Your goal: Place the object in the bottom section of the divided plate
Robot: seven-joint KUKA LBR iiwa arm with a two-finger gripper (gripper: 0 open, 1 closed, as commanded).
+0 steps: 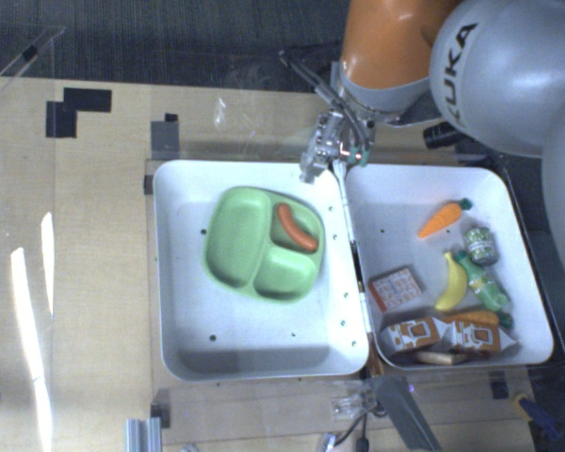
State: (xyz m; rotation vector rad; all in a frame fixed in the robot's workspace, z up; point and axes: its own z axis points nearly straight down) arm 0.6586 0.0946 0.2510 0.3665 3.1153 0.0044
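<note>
Already a sausage (297,228) lies in the green divided plate (240,238), in its upper right section rather than the bottom one (287,273). Gripper (322,163) hovers at the left bin (184,252) top rim; grip state unclear. Placement looks unfinished.

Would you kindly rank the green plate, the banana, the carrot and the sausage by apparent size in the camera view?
1. Green plate, by far the largest.
2. Banana.
3. Carrot and sausage: look about alike, so unranked.
</note>
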